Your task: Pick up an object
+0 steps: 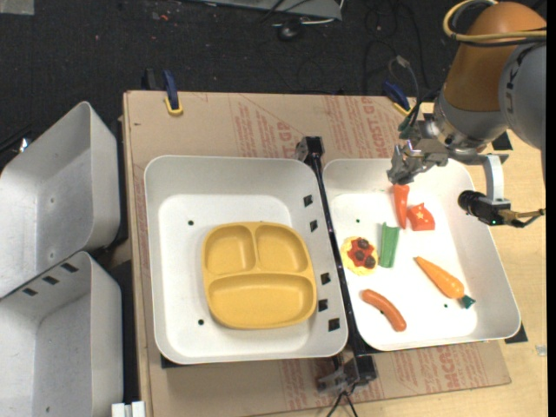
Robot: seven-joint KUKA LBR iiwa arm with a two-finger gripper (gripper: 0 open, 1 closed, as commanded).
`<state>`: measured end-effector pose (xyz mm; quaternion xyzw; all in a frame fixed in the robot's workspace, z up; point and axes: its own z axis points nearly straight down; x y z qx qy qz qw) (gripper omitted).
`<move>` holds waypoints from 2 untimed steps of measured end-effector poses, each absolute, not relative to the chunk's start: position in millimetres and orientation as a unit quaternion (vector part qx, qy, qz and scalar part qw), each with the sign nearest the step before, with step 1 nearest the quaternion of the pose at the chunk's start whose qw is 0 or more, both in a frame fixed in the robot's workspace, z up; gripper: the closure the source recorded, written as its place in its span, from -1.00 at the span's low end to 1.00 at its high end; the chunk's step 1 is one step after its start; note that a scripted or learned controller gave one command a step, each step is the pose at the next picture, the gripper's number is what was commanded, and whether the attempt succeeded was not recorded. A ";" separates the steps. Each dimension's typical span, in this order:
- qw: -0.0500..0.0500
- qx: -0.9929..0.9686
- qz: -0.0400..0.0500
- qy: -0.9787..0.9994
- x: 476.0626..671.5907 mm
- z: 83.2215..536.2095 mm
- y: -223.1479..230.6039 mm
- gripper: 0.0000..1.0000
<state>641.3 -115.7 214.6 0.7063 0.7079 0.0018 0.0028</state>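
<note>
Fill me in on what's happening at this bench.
The grey arm reaches in from the right, its tool hanging over the far end of the right bin, just above a red-orange toy piece. A red piece, green stick, carrot, sausage and small pizza lie there. The left bin holds a yellow divided plate.

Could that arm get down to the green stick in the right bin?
Probably yes. The green stick lies flat with nothing on top of it, and the gripper hangs just above that bin; a red piece sits close beside it.
</note>
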 end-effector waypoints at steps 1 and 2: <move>0.000 0.704 0.001 0.710 639.6 221.6 -61.6 1.00; -0.001 0.705 0.000 0.710 628.9 221.2 -19.4 1.00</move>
